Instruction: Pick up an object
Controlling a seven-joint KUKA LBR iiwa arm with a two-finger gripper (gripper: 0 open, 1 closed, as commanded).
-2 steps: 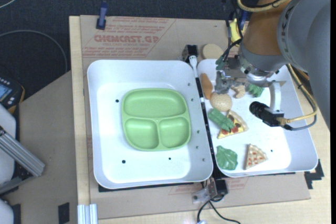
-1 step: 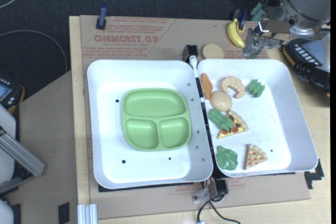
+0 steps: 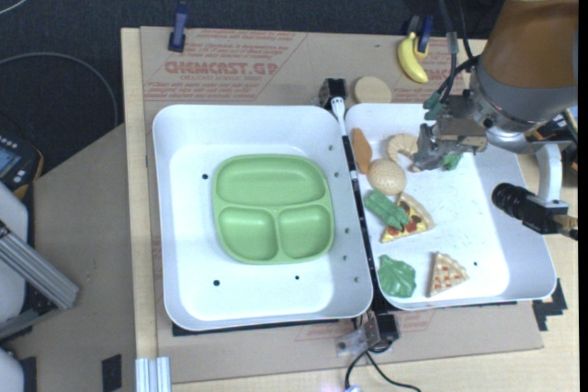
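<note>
The arm (image 3: 533, 23) reaches in from the right over the far part of the right bin (image 3: 496, 262), its orange band and grey wrist cut off by the top and right edges. The gripper (image 3: 432, 156) hangs low above the bin's far left area. Its dark body hides the tips, so whether the fingers are open or closed, or hold anything, cannot be told. A small green item (image 3: 452, 161) peeks out just right of it, too hidden to name.

Just left of the gripper lies a tan pretzel-like piece (image 3: 401, 145), partly covered. Nearer sits a round beige bun (image 3: 386, 176), and at the bin's left wall an orange sausage-shaped piece (image 3: 362, 150). Nearer still, a green leafy piece (image 3: 388, 208) overlaps a pizza slice (image 3: 413, 220). At the near end lie a second green piece (image 3: 397, 275) and a second pizza slice (image 3: 446, 272), slightly apart.

The left bin (image 3: 184, 197) holds a green divided plate (image 3: 273, 207) with three compartments. On the counter (image 3: 230, 64) beyond the bins lie a banana (image 3: 412, 58) and a pale round disc (image 3: 372, 90).
</note>
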